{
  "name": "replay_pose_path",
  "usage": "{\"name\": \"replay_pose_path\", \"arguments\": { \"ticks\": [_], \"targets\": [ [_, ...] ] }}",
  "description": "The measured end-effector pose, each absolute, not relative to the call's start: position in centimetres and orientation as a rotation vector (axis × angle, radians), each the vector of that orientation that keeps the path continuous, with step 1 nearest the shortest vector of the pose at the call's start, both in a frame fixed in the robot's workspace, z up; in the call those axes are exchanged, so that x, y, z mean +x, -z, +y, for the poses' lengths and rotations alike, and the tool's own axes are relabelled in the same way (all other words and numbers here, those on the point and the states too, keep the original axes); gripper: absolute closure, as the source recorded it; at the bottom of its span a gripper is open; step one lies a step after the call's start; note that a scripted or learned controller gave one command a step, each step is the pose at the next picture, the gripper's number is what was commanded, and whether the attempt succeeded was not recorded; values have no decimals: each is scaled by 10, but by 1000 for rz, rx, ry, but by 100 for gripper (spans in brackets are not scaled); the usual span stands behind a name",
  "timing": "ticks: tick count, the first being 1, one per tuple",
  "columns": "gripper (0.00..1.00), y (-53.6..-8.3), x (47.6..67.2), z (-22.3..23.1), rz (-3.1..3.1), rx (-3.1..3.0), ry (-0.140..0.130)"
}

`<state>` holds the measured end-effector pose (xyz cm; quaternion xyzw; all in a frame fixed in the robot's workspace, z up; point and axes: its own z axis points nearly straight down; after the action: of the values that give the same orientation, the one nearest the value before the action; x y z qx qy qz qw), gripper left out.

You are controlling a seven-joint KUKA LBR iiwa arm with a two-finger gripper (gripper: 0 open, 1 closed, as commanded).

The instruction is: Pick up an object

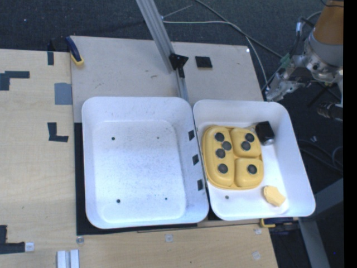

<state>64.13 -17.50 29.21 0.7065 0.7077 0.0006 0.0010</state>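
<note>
We hover our gripper (277, 89) beyond the right bin (298, 166), finger state unclear, before choosing the yellow tray (232, 157).

Bench (128, 66): pale board top with a light wood section along its left side, bearing dark and grey tape marks.
Left bin (89, 166): shallow, white, speckled floor, set mid-bench.
Right bin (298, 166): shallow, white, touching the left bin's right rim, reaching the bench's right edge.
Clamp (75, 51): blue and yellow, at the far left corner of the pale board.
Black square (203, 62): flat, near the far edge.
Metal post (159, 29): slanted, meeting the bench near the far edge, above the seam between the bins.
</note>
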Motion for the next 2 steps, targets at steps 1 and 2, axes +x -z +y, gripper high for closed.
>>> {"name": "replay_pose_path", "arguments": {
  "ticks": [1, 2],
  "targets": [
    [100, -275, 630, -131, 2228, 2218, 2],
    [100, -273, 623, -86, 2228, 2217, 1]
  ]
}}
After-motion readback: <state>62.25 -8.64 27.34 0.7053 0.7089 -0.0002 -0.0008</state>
